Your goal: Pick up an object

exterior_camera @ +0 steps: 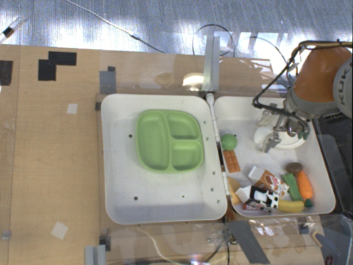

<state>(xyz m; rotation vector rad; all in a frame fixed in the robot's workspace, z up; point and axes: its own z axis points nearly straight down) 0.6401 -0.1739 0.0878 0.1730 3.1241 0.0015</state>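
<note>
The grey arm (orange band above wrist) points its gripper (pixel 280 137) downward.

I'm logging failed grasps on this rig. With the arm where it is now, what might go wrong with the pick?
1. The gripper hangs over bare floor near the back of the right bin, apart from every toy, so closing here would likely grab nothing.
2. The carrot, banana and cow-print toy lie crowded at the front edge; a grasp there may catch two or slip.

Bright, even light falls from above. Glare streaks the grey floor (pixel 165 15) at the top and the counter (pixel 187 80) edge. The left bin (pixel 118 203) carries soft shadow along its near wall. Focus is slightly soft throughout.
</note>
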